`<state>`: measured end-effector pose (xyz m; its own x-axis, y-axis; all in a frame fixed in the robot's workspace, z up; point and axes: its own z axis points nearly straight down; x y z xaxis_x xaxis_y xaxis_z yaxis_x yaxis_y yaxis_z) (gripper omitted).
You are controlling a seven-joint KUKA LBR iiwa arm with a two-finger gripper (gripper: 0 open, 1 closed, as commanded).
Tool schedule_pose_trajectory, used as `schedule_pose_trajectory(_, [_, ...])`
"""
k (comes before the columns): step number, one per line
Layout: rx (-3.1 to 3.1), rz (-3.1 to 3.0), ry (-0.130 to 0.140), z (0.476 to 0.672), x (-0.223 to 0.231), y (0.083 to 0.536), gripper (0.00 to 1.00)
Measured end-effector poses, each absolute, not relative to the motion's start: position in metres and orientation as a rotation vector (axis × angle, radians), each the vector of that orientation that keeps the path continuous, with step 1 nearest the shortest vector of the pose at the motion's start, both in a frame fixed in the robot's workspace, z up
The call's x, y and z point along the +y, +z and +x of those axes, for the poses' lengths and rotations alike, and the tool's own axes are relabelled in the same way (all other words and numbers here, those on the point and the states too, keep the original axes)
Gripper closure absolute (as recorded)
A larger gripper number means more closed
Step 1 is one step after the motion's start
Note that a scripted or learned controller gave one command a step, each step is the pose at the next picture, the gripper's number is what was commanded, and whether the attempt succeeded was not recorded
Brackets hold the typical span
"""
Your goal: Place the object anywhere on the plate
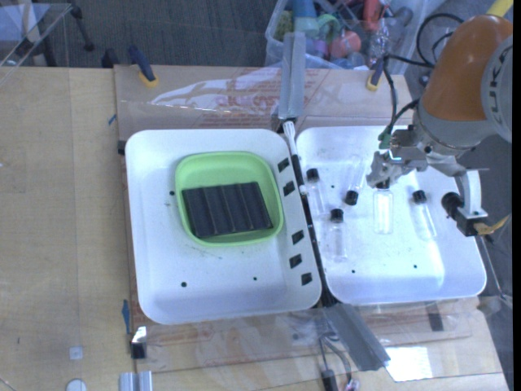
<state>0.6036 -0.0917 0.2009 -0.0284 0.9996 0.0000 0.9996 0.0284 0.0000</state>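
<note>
At the near edge of the bench, a grey bracket (pixel 358 342) sits below the seam where the two bins meet.

**Left bin.** The left bin (pixel 155 243) holds a green plate (pixel 189 169) slightly behind its centre. A dark ribbed slab (pixel 226 208) lies flat inside the plate. It is rotated a little, and its near long edge is close to the plate's front wall. If this slab is the object, it already rests on the plate and the placement appears complete.

**Handling of the slab (judgement).**
- It looks stiff and light, probably moulded plastic or rubber.
- The ribs run across its short side and should resist slipping.
- Grip it across the shorter width at mid-length so that it stays level.
- The raised plate wall leaves little room along the near edge, so a tilted approach could catch the rim.

**Divider.** A row of black clips (pixel 293 218) runs along the seam between the bins.

**Right bin.** The right bin (pixel 407 271) shows several small black studs and a faint clear tube shape (pixel 381 210). The shape is too pale to identify.

**Gripper.** The gripper (pixel 383 175) hangs over the right bin, just behind that clear shape and well apart from the plate. It cannot be determined whether the gripper is released or clenched. Nothing is visibly held in it.
</note>
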Motion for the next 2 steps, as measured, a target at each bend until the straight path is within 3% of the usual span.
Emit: schedule_pose_trajectory(2, [-2.522, -1.878, -0.003, 0.667, 0.021, 0.202, 1.00])
